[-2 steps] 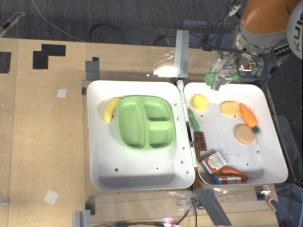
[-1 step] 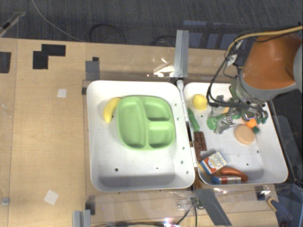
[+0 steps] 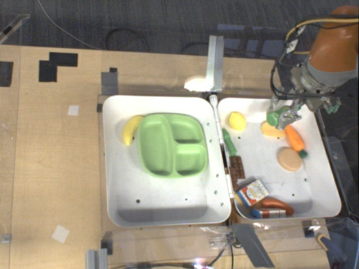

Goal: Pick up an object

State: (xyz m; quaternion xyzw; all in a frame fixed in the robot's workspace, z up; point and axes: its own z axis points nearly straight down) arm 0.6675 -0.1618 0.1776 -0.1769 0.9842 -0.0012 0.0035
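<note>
Small green object pinched between the fingers of the gripper, at the far side of the right bin. Partly hidden by the fingers, shape unclear. Directly above a yellow piece lying flat on that bin's floor.

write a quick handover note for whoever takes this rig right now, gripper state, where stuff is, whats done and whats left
Gripper: low over the right white bin, at a small green object; grasp unclear.
Right bin: yellow lemon, orange carrot, round tan disc, brown chocolate bar, small printed box, red-orange bottle.
Left white bin: green divided plate, yellow banana.
Done: nothing visibly lifted.
Left: secure one object and raise it.
</note>
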